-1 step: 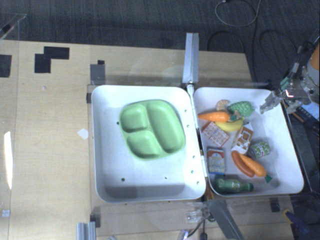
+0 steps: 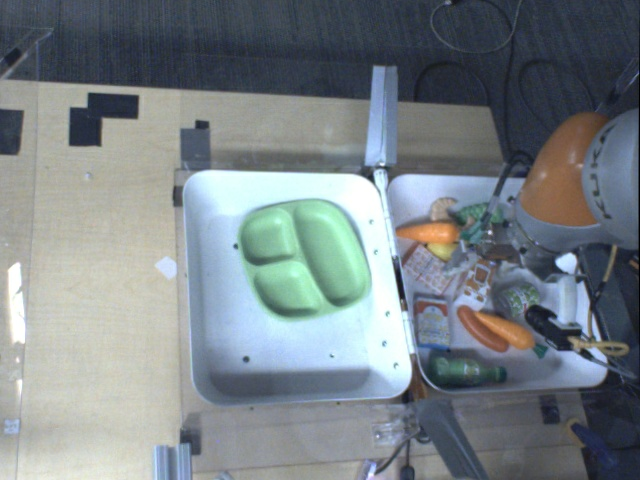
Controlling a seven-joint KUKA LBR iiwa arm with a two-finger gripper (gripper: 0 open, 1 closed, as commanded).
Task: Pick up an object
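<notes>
The gripper [image 2: 487, 236] is down inside the right bin [image 2: 562, 364], just to the right of the carrot [image 2: 428, 233]. From this slanted overhead view I cannot tell whether it is open or closed, and nothing can be seen held in it.

The carrot lies across the bin with its thick end toward the left bin [image 2: 215, 298]. It is close beside the gripper, but contact cannot be made out. A pale beige lump [image 2: 443, 209] sits just above the carrot and a small yellow item [image 2: 443, 253] just below it.

Further below the carrot, and right of it, lies a printed packet [image 2: 478, 284]. A second packet [image 2: 432, 324] lies flat almost straight below the carrot. Below and right of the carrot, a second carrot [image 2: 512, 334] rests against a reddish sausage-shaped piece [image 2: 477, 325]. A round greenish item [image 2: 518, 299] lies just above them. Lowest of all, well below the carrot, a green bottle [image 2: 467, 371] lies on its side along the bin's near wall.

Left of the carrot, beyond the wall between the bins, a green three-compartment tray [image 2: 303, 256] sits in the middle of the left bin. To the carrot's right, the arm [image 2: 555, 183] shows its orange band above the wrist.
</notes>
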